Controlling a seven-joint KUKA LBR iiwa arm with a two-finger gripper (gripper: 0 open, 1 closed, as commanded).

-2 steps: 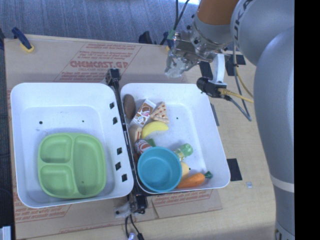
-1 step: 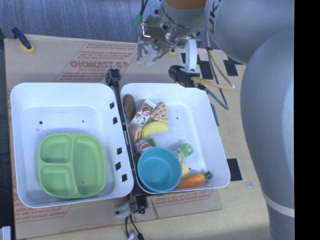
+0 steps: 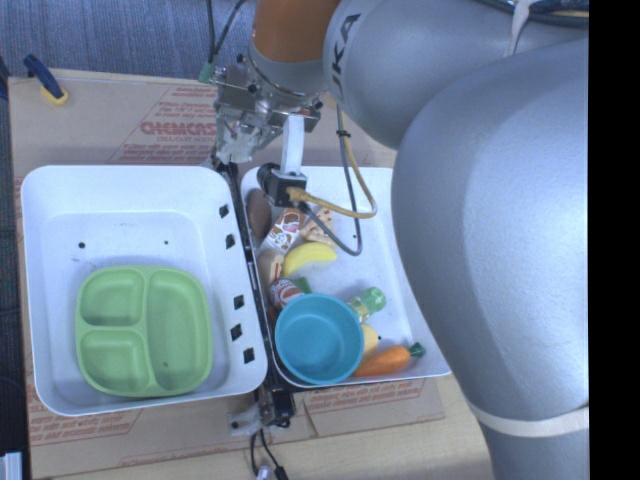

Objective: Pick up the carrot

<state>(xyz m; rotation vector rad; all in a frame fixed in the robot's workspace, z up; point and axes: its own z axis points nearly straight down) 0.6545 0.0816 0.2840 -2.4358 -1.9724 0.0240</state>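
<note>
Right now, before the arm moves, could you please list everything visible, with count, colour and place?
left bin: one, white, view's left
right bin: one, white, beside it
plate: one, green, divided, in left bin
bowl: one, blue, near end of right bin
carrot: one, orange, right bin's near corner, beside bowl
banana: one, yellow, mid right bin
packets: several, mixed colours, behind bowl
cardboard: one, brown, under bins
clamp: one, blue-yellow, far left
arm: one, grey, orange band
hand: one, above the bins' shared wall, far end
</note>
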